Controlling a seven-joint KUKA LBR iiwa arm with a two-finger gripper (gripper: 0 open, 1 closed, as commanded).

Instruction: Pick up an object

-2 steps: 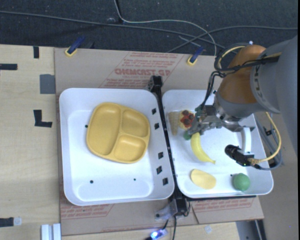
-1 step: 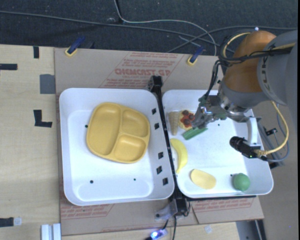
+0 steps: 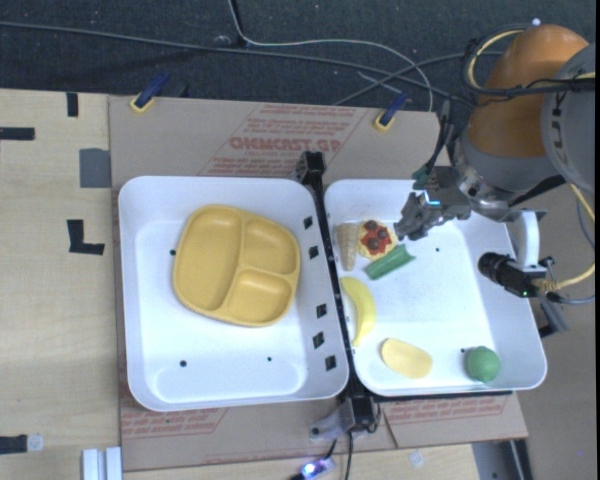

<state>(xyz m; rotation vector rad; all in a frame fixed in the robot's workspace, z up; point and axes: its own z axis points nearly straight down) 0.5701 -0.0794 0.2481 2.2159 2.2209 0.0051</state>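
- From my remote seat I saw the gripper (image 3: pixel 414 220) low over the upper middle of the right bin (image 3: pixel 500 313), its dark fingers pointing down and to the left; whether they were spread or pressed together I could not tell at that angle.
- Nothing showed between the fingers, so I logged no hold.
- Just left of the fingertips lay a toy pizza slice (image 3: pixel 365 239), pale crust with red and dark toppings, close to the bin's left wall.
- Directly below the gripper tip, a green stick-shaped piece (image 3: pixel 389 263) lay tilted, touching the lower edge of the pizza slice.
- Further down along the same wall lay a yellow banana (image 3: pixel 360 309), curved, apart from the green piece.
- Near the front of the right bin sat a pale yellow flat oval, chip-like piece (image 3: pixel 407 358), and to its right, in the front right corner, a round green fruit, lime-like (image 3: pixel 482 364).
- The arm (image 3: pixel 525 88) came in from the right, grey with its orange band bulging at the top right, cables looping around it.
- The left bin (image 3: pixel 150 298) held a yellow divided plate (image 3: pixel 236 265) with three compartments, lying slightly tilted toward the upper middle.
- Both bins sat side by side on a cardboard sheet (image 3: pixel 280 138) with red print, clamped by blue-and-yellow clips at its rear edge, on the wooden bench (image 3: pixel 40 318).
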